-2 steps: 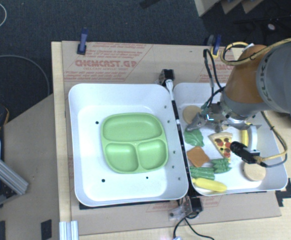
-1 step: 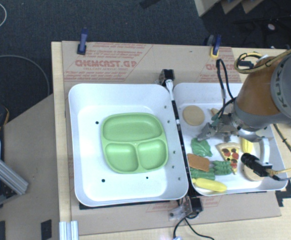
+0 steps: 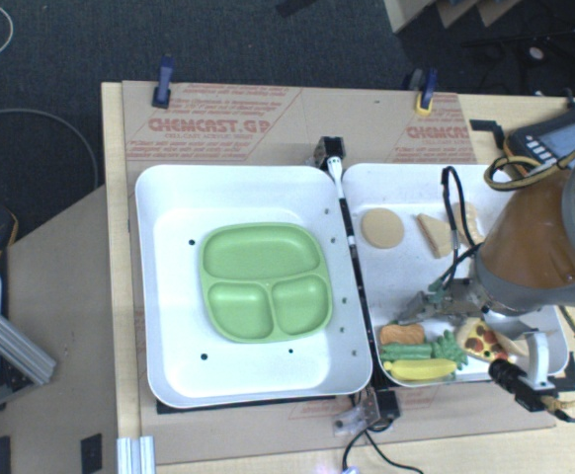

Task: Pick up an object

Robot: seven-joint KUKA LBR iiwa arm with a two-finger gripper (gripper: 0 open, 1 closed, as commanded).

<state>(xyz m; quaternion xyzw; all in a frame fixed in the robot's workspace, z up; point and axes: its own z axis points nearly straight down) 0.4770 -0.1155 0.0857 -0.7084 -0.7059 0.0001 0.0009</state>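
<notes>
The right bin [image 3: 406, 181] holds several toy foods. A round tan cookie [image 3: 382, 228] and a tan bread wedge [image 3: 434, 233] lie toward its back. Along the front wall sit an orange piece [image 3: 403, 335], a yellow banana [image 3: 424, 368], a green leafy piece [image 3: 447, 348] and a pizza slice [image 3: 482, 341]. My gripper [image 3: 438, 302] hangs low over the front of this bin, just above the orange and green pieces. The grey arm with its orange band [image 3: 530, 250] hides the bin's right part. I see nothing clearly held.
The left bin [image 3: 169, 363] carries a green divided plate [image 3: 265, 281] in its middle. A black cable [image 3: 452, 205] loops from the arm over the right bin. Clamps [image 3: 162, 84] hold the cardboard sheet at the bench's back edge.
</notes>
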